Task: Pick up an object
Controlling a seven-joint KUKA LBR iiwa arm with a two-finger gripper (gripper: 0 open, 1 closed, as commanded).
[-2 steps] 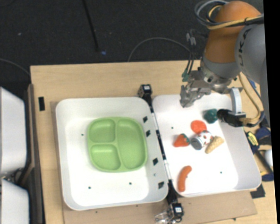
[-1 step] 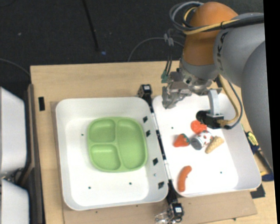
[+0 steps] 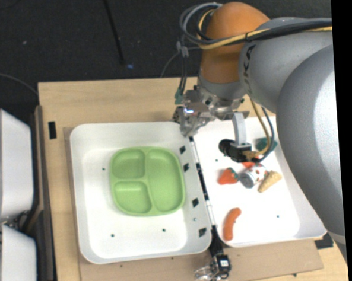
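**Camera view: loose pieces in the right bin, claw at the bin divide**

1. Orange-red sausage-shaped piece point(image 3: 231, 222). It lies alone in the near-left part of the right bin point(image 3: 270, 223), close to the bin's left wall and well apart from the other pieces.
2. Red wedge-shaped piece point(image 3: 226, 176). It lies mid-bin, at the left end of a small cluster.
3. Grey-blue piece point(image 3: 247, 179). It sits just beside the red wedge, on its right. It is too small to tell what it is.
4. White-and-red piece point(image 3: 259, 173). It is just beside the grey-blue piece, and whether they touch cannot be told.
5. Tan wedge point(image 3: 269, 181). It forms the right end of the cluster and lies at a slant.
6. Claw point(image 3: 190, 122). It stands over the far end of the divide between the two bins, apart from the cluster and from the sausage-shaped piece. Whether it is wide or narrow cannot be told from this angle.
7. Arm point(image 3: 290, 70). It is grey and large in the frame, entering from the right above the right bin, with an orange band point(image 3: 231, 23) above the wrist.
8. Left bin point(image 3: 98, 234). It is white and shallow and sits beside the right bin.
9. Green plate point(image 3: 147, 180). It has three compartments and rests flat at the middle of the left bin.
10. Counter point(image 3: 55, 103). It is pale wood and carries both bins.
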